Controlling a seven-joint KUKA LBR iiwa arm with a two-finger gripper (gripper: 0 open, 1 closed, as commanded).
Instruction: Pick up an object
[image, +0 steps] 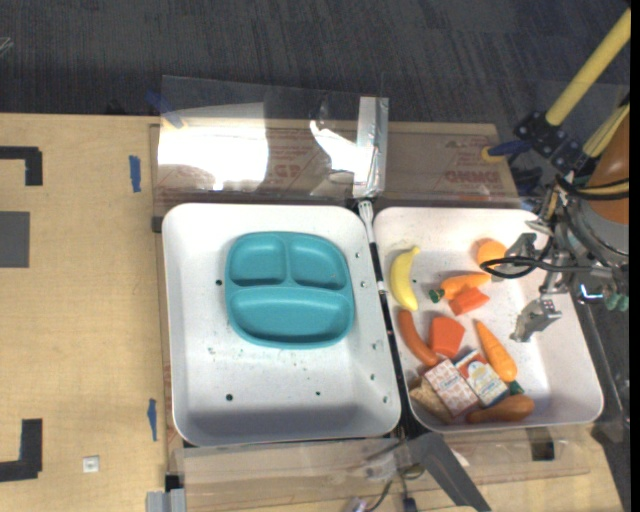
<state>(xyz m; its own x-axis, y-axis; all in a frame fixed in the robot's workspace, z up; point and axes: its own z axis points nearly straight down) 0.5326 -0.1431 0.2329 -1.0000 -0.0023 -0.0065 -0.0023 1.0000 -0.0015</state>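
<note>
grey two-finger gripper (535, 322) hovered over right white bin (575, 385) | claw state unclear | risk: orange plastic carrot (496, 351) slipping, crowded by neighbours

Light plywood bench (80, 330) carries two shallow white plastic bins side by side, touching along their inner edges. Left white bin (200, 400) sits near centre of the bench; right white bin (570, 370) sits at the bench's right end. Black tape markings on the bench surface at far left: one corner mark (28, 165) up top, one (25, 450) at the bottom. Short blue tape strips (134, 172) on the bench just left of the left bin. Clear plastic sheet (260, 150) stands behind the bins along the far edge, glare on it.
</note>
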